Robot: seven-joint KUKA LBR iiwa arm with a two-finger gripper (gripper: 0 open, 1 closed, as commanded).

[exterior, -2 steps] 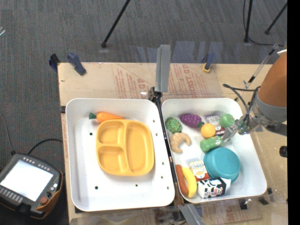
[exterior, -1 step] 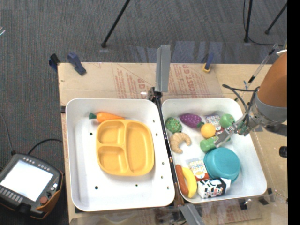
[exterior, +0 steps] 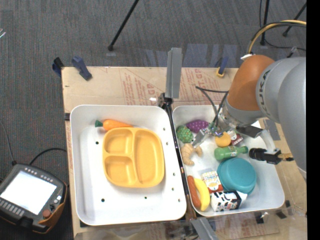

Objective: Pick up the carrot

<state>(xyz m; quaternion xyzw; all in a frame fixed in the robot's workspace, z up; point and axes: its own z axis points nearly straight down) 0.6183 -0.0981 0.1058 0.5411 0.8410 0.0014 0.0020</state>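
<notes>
Carrot (exterior: pixel 116 124), orange with a green top, lies in your left bin (exterior: pixel 82 184) at about eleven o'clock, resting just beside the upper rim of the yellow divided plate (exterior: pixel 133 157) and pointing its green end toward nine o'clock. You have the arm (exterior: pixel 260 91) over the right bin (exterior: pixel 272 194) instead, well apart from the carrot, with the gripper (exterior: pixel 212 130) hanging at that bin's twelve o'clock area. Whether its fingers are apart or together you cannot tell, since the wrist hides them. Near the gripper you see a purple grape bunch (exterior: pixel 198 125), a green leafy vegetable (exterior: pixel 184 133) at its nine o'clock, a beige ginger-like piece (exterior: pixel 188 154) below, and a yellow-orange fruit (exterior: pixel 223 140). Toward six o'clock sit a teal bowl (exterior: pixel 236 175), a green bottle-shaped piece (exterior: pixel 229 152), a small carton (exterior: pixel 210 178), a cow-patterned box (exterior: pixel 225 200) and a banana (exterior: pixel 202 193) against a red sausage (exterior: pixel 193 190). Both bins rest on the worktop (exterior: pixel 115 86).
</notes>
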